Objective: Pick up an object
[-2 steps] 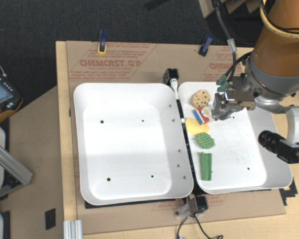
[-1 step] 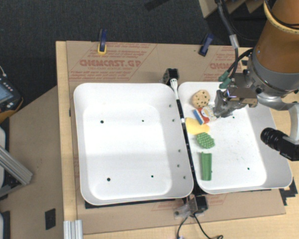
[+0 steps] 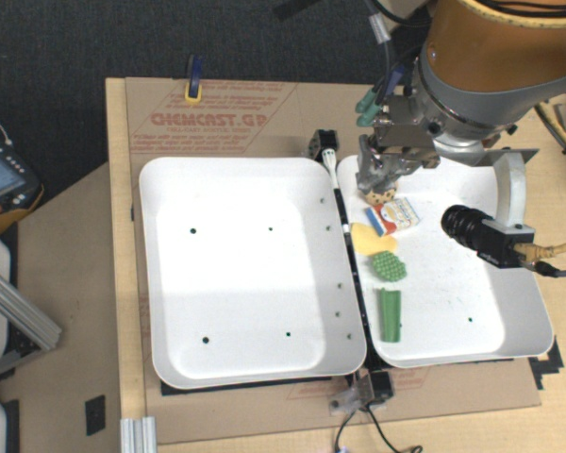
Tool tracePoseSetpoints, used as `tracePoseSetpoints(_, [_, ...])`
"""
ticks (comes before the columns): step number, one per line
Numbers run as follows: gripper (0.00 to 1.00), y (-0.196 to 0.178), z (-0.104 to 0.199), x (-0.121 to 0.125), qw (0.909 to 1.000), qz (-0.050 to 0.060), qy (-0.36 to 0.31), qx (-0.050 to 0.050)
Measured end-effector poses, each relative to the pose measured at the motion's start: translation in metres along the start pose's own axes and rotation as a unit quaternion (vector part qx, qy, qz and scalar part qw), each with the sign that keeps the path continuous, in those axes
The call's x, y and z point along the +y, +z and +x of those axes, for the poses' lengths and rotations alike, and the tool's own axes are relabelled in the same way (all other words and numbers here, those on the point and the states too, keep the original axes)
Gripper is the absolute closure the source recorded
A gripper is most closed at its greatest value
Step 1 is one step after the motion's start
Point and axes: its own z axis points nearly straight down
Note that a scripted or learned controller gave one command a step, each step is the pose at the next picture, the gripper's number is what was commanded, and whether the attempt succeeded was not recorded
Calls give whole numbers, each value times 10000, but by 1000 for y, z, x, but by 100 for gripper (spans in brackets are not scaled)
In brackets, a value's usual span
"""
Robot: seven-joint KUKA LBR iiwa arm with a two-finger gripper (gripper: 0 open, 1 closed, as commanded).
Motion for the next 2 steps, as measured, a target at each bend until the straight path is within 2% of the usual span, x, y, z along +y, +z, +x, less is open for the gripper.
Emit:
tracePoseSetpoints(1, [100,31,-20,-23,10000,63,48,-16])
tracePoseSetpoints(2, [100,-69,-13,-20,10000,-35,29,3])
